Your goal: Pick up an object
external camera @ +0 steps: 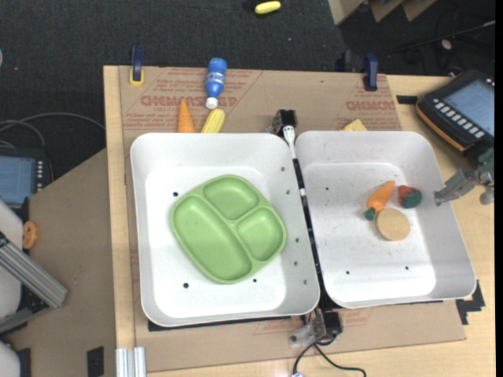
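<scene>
In the right bin [440,285], three small objects lie close together near its right side. An orange toy carrot [380,197] lies at a slant, a round tan disc [394,225] sits just below it, and a small red and green piece [409,196] rests to the carrot's right. My gripper [454,188] comes in at the view's right edge, just over the bin's right rim. It is a short way right of the red and green piece and holds nothing that I can see.
The left bin [149,289] holds a green divided plate [228,228]. Behind the bins on the board lie a blue bottle [214,81], an orange carrot [185,118] and a yellow corn cob [213,120]. A handheld control pendant [464,110] sits at the back right.
</scene>
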